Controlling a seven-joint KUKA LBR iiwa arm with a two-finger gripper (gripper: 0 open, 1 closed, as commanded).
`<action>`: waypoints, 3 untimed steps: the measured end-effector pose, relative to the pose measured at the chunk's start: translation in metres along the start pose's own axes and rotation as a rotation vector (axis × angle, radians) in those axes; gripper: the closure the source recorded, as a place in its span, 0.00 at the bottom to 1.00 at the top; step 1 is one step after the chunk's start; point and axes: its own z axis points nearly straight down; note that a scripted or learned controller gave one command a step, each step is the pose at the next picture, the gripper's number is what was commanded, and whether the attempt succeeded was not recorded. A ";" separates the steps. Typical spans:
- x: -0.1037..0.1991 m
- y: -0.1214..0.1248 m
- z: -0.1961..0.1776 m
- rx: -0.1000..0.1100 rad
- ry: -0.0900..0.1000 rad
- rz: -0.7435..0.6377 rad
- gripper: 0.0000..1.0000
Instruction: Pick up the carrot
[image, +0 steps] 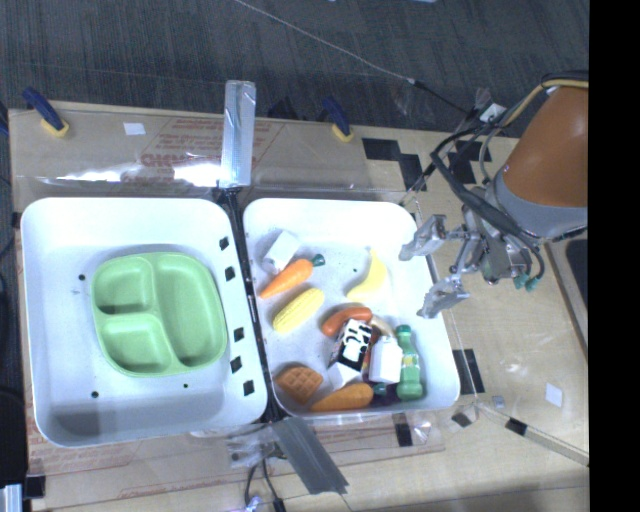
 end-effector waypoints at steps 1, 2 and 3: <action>-0.005 0.035 0.158 0.006 -0.020 0.011 0.00; -0.080 0.102 0.173 0.000 -0.005 0.120 0.00; -0.033 0.112 0.173 0.002 -0.025 0.409 0.00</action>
